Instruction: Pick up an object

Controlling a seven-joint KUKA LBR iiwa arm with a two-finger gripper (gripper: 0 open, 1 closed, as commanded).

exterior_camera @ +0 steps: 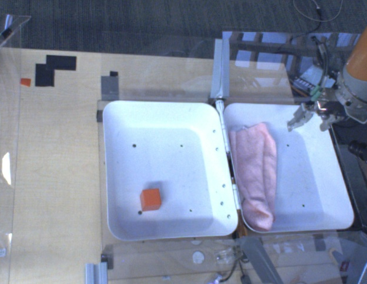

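A small orange block (151, 199) lies in the left bin (118, 158), near its front left part. A folded pink towel (254, 173) lies along the left side of the right bin (325, 194). My gripper (311, 119) hangs over the back right corner of the right bin, to the right of the towel and apart from it. Its two fingers are spread, with nothing between them.
A metal divider (219, 76) runs back from between the two bins. Cables and a frame (302, 64) crowd the bench behind the right bin. Black marks (53, 68) and a small orange square (25, 82) sit on the wooden bench at far left.
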